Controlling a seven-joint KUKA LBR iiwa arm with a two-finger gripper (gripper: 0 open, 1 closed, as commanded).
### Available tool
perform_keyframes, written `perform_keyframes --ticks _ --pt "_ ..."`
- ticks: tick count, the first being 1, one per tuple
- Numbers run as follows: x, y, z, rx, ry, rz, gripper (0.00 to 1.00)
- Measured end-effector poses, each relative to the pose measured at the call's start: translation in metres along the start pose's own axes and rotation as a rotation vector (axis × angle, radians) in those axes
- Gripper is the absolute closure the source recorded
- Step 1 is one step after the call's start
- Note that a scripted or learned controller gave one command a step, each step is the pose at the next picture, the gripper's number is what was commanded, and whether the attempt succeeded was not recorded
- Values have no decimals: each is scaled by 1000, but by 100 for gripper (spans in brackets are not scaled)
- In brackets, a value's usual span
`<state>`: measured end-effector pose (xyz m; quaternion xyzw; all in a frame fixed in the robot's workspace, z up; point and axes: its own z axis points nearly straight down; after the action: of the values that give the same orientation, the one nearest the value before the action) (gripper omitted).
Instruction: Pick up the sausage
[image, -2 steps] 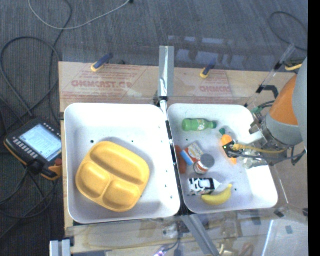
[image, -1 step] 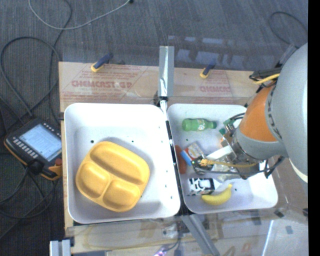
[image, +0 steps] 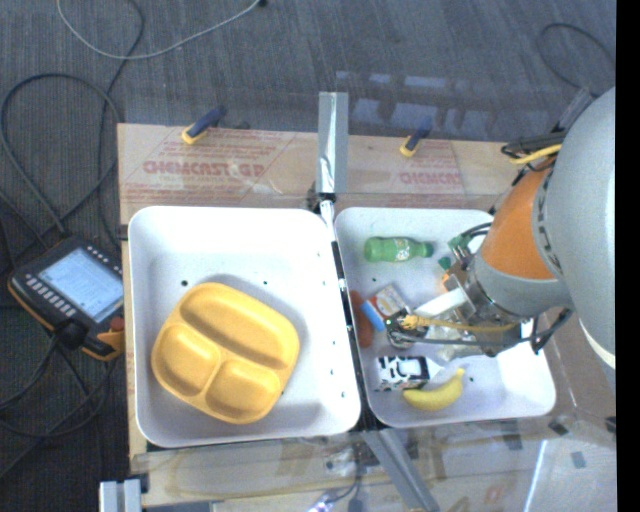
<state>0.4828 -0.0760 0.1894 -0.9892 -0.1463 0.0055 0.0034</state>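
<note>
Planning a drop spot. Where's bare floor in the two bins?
Left bin: bare strip along the back wall and right wall, around the yellow tray. Right bin: crowded; green bottle, gripper, banana. Only the near right corner is bare.

arm over right bin | banana | yellow tray in left bin

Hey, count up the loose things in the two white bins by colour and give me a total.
Yellow: 2, the tray and the banana
Green: 1, the bottle
Red-orange: 1, the sausage
Blue: 1, a stick beside the sausage
Black and white: 1, a small pack
Total: 6; a few bits by the gripper are too unclear to count.
</note>
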Motion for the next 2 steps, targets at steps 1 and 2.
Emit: perform_keyframes --ticks 1,2 --pt "0 -1 -7 4 -4 -3 100" --pt "1 -3 -15 7 -8 -7 100"
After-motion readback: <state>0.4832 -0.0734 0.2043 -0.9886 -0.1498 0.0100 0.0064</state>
